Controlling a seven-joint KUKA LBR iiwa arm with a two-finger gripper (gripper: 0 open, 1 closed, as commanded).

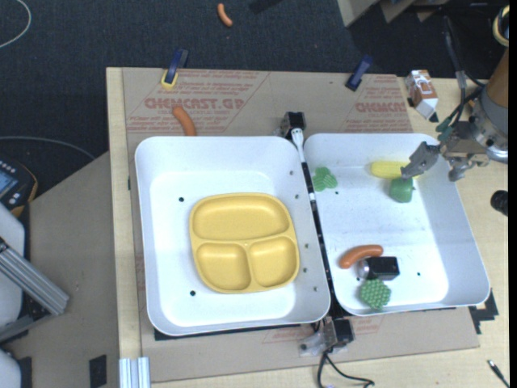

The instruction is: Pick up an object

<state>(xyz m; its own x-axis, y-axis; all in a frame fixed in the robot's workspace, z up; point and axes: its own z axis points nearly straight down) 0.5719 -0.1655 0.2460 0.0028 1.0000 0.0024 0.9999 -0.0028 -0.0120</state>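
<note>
At the near edge of the right white bin (452,241) sits a round, bumpy green toy (375,294), touching a small black block (382,267) just behind it. Just beside the block, a little to the left, lies a short orange-red sausage-shaped toy (359,255).

The left white bin (161,217) holds a yellow plastic plate with 3 compartments (243,241), lying flat near the bin's middle.

Farther back in the right bin, a small flat green leafy piece (324,179) rests close to the wall shared by the 2 bins. Toward the far right of the same bin lies a yellow banana-shaped toy (388,169), with a small rounded green toy (401,190) touching its near side.

The tool (432,162) reaches in from the right, over the far right part of the right bin. One grey finger (418,161) slants down just above the small green toy and next to the banana's right end; nothing is seen between the fingers, and I cannot tell whether they are spread or closed.

Behind the bins, on the brown cardboard sheet covering the table (242,95), lies another orange sausage-shaped toy (185,120). A similar orange piece (224,14) lies on the dark floor (97,23) beyond.
</note>
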